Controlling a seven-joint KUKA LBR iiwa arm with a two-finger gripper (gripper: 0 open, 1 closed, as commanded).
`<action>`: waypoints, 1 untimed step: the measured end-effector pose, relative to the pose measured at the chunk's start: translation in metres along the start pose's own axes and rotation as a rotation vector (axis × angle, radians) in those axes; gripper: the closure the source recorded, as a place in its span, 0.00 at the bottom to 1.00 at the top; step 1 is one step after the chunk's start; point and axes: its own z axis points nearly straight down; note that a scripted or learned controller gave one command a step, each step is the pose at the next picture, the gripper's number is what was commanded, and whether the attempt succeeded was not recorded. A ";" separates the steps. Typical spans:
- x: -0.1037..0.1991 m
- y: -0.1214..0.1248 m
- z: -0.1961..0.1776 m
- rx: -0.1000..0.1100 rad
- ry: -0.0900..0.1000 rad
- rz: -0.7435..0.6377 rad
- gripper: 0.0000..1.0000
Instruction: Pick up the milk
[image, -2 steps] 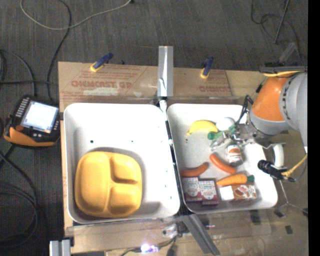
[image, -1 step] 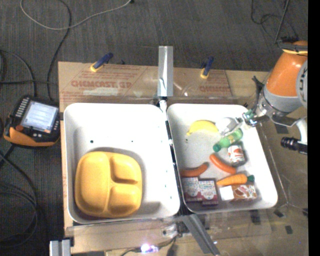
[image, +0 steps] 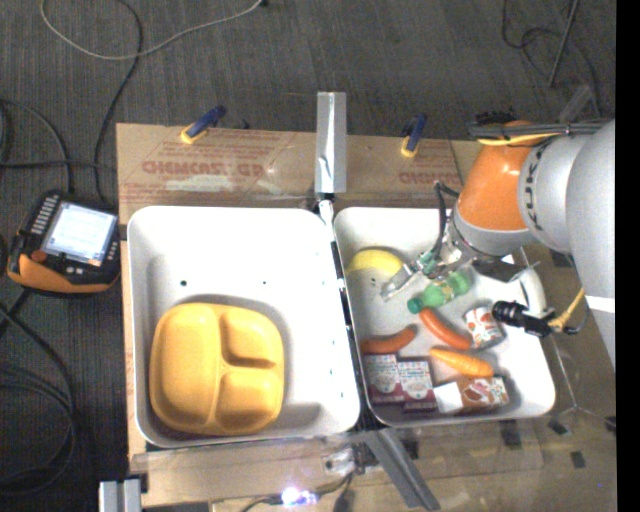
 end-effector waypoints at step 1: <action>0.013 0.057 -0.060 0.012 0.008 0.062 0.00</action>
